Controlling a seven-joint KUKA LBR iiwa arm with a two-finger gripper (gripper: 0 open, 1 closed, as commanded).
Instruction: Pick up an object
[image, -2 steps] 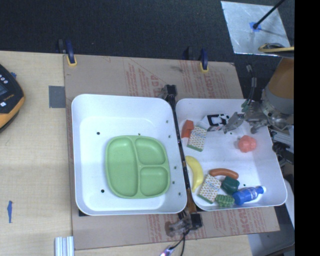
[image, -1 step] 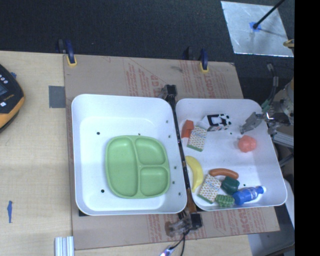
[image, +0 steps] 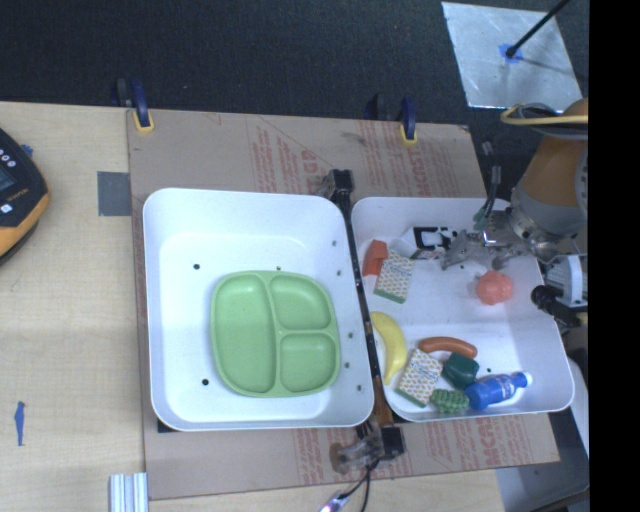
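We see two white bins side by side on the desk (image: 70, 330). The left bin (image: 175, 215) fills the centre of the frame and holds a green divided plate (image: 273, 333), lying flat in its lower middle.

The right bin (image: 545, 365) carries the loose things. Toward its upper left lie a small orange block (image: 374, 257) and, touching it on the right, a patterned packet (image: 394, 277). Along its lower left edge lies a yellow banana (image: 391, 345). In the lower part, close together, sit a second patterned packet (image: 420, 376), a red-orange sausage shape (image: 448, 346), a dark green piece (image: 461, 371) and a blue bottle (image: 495, 390) on its side.

A pink-orange ball (image: 494, 288) rests alone in the upper right of that bin.

The arm (image: 550, 180) comes in at the right edge of the frame, and its gripper (image: 478, 246) sits low over the bin's upper part, just above and to the left of the ball. We cannot tell how its jaws stand; nothing shows between them.
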